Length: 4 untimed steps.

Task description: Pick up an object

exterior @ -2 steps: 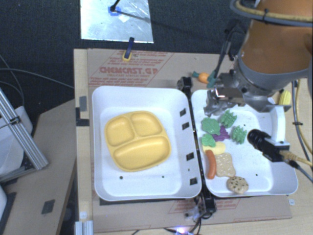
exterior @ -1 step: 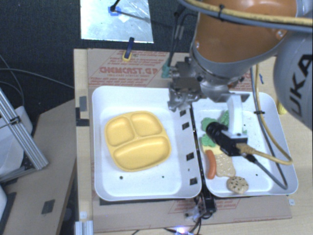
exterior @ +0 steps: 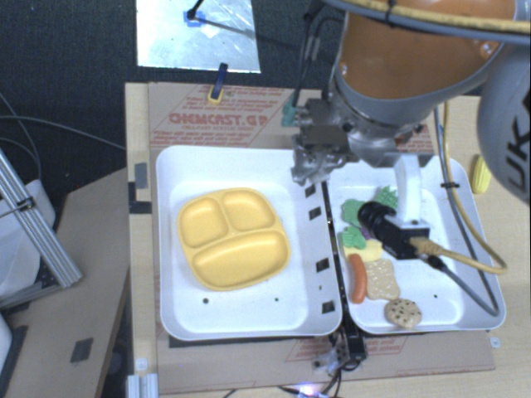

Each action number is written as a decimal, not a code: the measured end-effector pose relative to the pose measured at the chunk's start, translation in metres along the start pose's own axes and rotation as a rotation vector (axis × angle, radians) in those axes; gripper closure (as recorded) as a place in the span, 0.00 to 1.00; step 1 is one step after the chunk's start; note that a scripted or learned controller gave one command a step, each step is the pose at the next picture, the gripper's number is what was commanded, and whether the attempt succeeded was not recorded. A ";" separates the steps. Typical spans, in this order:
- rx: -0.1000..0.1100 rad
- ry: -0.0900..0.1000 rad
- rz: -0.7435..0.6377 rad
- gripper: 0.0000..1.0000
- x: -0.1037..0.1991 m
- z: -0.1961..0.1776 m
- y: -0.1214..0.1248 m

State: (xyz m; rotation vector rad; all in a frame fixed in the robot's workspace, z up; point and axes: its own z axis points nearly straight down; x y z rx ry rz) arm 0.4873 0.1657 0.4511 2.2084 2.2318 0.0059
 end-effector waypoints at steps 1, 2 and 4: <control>-0.001 0.001 -0.007 1.00 0.000 -0.011 0.001; 0.012 -0.004 0.012 1.00 -0.020 0.089 -0.002; -0.002 0.000 0.001 1.00 -0.018 0.062 0.000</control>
